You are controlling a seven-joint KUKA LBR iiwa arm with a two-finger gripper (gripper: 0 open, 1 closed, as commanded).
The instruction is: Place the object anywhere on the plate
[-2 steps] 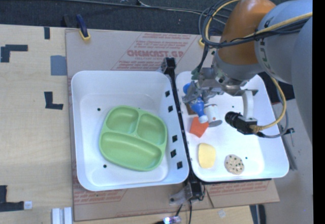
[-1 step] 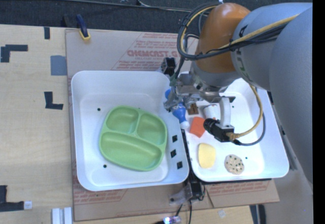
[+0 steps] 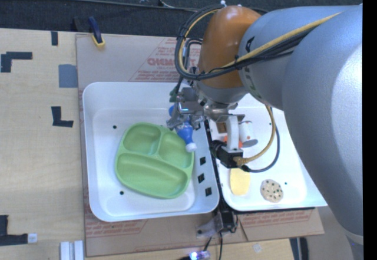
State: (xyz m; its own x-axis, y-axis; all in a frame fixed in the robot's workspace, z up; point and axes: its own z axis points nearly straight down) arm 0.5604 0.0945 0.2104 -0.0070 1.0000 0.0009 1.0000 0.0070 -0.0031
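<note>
Worktop (image 3: 35, 152): pale wood-look board with dark tape marks, far left of the frame.
Left bin (image 3: 97, 135): shallow, glossy white plastic with rounded corners, centre-left.
Plate (image 3: 154, 160): soft green, matte, moulded into three compartments, lying flat in the left bin and reaching toward its right wall.
Object (image 3: 186, 135): small blue piece with a white knob at its lower end, smooth and plastic-looking, long axis running roughly up-down in the frame; it sits at the plate's upper right rim, directly below the end effector.
End effector (image 3: 184, 110): metal, centre frame, hanging just above the blue object; whether it is clamped on the object or parted I cannot tell.
Key relation: judged from this, the plate lies immediately below and left of the object.
Right bin (image 3: 294, 194): same white plastic; holds a yellow slice (image 3: 240, 183) and a speckled cookie (image 3: 271, 190).
</note>
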